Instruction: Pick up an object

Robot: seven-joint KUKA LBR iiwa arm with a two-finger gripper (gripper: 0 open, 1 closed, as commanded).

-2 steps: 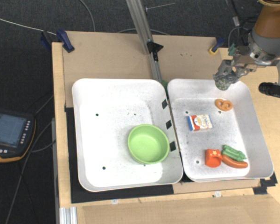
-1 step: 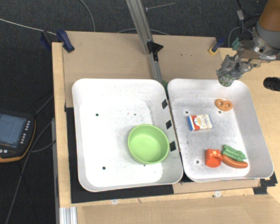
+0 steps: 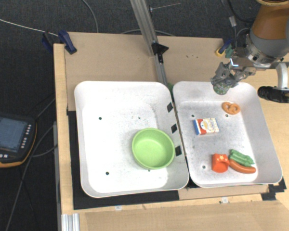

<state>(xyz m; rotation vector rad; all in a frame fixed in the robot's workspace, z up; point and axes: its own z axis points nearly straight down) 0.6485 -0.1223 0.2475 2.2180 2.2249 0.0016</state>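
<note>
we see a flat brown wood counter [image 3: 115, 57] on dark carpet. two smooth white bins sit side by side on it. the left bin [image 3: 101, 129] holds a round green bowl [image 3: 153, 148]. the right bin [image 3: 241, 134] holds a pretzel [image 3: 230, 108], a small box [image 3: 205, 126] and toy veggies [image 3: 233, 161]. the gripper [image 3: 225, 83] hangs above that bin's far edge; we cannot tell about its jaws.

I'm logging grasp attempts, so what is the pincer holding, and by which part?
It cannot be told. The pincer hangs over the right bin's far edge, above the pretzel.
</note>
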